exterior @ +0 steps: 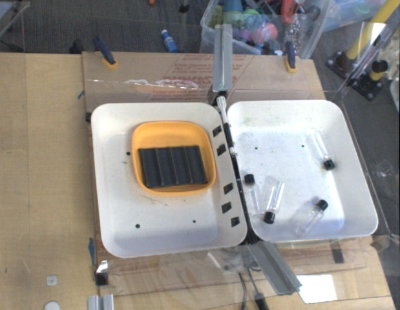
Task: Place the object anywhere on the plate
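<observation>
An orange plate (176,134) sits in the left white bin (122,218), and a black ribbed pad (172,166) lies flat on it. In the right white bin (296,134) lie several clear plastic vials with black caps: one near the right wall (321,150), one by the centre divider (252,191), one in the middle (273,202) and one toward the front right (311,216).
A row of black clips (224,170) runs along the divider between the bins. A clear tub of colourful toys (271,8) stands behind the bench. A metal bar (220,66) lies on cardboard at the back, and another (274,270) at the front.
</observation>
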`<state>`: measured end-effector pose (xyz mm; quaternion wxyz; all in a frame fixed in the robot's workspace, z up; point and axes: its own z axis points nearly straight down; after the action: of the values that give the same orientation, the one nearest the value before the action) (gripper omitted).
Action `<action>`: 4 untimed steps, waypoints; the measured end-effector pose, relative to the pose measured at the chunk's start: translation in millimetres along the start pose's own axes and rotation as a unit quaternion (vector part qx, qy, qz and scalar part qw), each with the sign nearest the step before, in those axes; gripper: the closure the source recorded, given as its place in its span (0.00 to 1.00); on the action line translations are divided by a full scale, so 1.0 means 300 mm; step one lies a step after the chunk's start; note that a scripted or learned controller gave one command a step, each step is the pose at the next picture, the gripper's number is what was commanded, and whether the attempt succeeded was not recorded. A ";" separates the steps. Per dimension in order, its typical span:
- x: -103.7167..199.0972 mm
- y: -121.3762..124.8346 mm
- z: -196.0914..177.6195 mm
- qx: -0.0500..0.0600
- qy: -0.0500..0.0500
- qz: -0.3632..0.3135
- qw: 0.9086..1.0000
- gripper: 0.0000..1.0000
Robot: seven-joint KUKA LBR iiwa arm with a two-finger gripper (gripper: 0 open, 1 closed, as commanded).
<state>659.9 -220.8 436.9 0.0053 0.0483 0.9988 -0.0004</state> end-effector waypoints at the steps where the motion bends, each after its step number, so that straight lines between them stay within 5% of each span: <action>1: -0.018 0.005 0.000 0.000 0.000 -0.053 0.999 1.00; 2: -0.025 0.002 0.000 -0.001 0.000 -0.226 0.974 1.00; 3: -0.027 0.002 0.000 -0.001 0.000 -0.383 0.924 1.00; 4: -0.027 0.002 0.000 -0.001 0.000 -0.398 0.917 1.00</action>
<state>668.1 -221.0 437.1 0.0052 -0.3533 0.9355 -0.0013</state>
